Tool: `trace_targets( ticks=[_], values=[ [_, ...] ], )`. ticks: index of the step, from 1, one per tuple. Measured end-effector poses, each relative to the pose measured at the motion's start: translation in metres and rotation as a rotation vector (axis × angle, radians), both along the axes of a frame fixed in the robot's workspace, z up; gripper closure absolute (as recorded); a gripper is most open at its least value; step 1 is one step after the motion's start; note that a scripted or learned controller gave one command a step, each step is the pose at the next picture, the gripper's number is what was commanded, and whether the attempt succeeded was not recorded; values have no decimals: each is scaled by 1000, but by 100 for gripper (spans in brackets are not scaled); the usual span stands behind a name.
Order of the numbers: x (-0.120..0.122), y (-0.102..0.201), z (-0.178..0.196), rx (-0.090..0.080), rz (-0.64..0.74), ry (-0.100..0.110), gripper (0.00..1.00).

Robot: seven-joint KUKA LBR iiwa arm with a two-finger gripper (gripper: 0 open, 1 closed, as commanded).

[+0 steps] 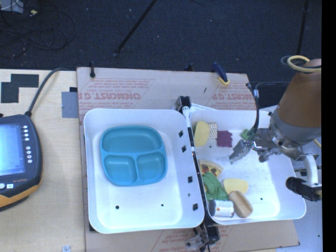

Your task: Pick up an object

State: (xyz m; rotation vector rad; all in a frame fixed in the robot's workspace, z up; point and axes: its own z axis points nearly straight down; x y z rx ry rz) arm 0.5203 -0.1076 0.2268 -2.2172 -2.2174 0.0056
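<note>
We see the gripper [251, 152] open and holding nothing over the right bin [286, 206], the purple block [224, 138] just to its upper left.

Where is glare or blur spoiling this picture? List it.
Camera view: bright overhead light washes out the white right bin floor, with glare on the metallic can; the gripper looks slightly soft; the dark floor beyond the bench is underexposed; the blue tray reads clearly.
</note>
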Motion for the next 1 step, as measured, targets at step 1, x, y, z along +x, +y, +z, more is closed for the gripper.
trace_targets(
  ticks=[1],
  values=[
    [71, -17, -146, 1, 2, 1, 0]
  ],
)
